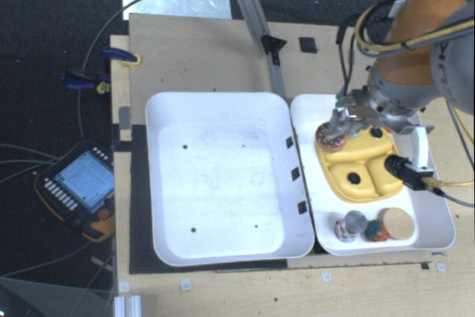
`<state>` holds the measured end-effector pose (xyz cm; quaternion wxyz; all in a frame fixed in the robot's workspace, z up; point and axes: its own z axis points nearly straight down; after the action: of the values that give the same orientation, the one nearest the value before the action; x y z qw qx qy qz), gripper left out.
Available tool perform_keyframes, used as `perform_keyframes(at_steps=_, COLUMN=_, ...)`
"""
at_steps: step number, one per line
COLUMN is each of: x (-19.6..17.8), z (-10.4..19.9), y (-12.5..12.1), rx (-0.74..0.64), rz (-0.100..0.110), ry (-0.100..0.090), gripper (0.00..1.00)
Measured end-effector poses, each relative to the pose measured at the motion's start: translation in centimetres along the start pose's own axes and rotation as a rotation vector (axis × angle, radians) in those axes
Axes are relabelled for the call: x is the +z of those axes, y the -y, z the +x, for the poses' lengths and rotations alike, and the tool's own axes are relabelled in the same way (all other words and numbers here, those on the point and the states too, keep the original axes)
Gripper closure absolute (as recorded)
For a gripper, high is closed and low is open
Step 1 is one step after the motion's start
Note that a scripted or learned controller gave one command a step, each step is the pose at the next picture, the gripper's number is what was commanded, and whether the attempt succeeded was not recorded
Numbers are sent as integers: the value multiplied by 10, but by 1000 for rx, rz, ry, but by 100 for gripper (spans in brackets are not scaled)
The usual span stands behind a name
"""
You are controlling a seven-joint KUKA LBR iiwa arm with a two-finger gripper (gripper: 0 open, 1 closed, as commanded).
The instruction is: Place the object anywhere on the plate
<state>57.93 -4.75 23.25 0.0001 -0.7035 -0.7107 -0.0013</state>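
Note:
A yellow sectioned plate [361, 168] lies in the right white bin [312, 159], in its upper half. A small round brown object with a pinkish top [329, 136] rests at the plate's upper left corner, partly over the rim. My gripper [341, 122] comes down from the right and hangs directly over that object, touching or nearly touching its top right. The wrist and its fittings hide the plate's upper right part.
Three small items lie along the right bin's front: a grey-silver piece [348, 224], a red one [375, 231] and a beige disc [398, 222]. The left white bin [159, 159] sits beside it. A black cable fitting [404, 170] overhangs the plate's right side.

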Motion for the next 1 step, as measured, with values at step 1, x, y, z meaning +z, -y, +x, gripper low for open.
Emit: perform_keyframes(at_steps=1, x=7, z=50, y=-6, rx=0, rz=0, ry=0, gripper=100)
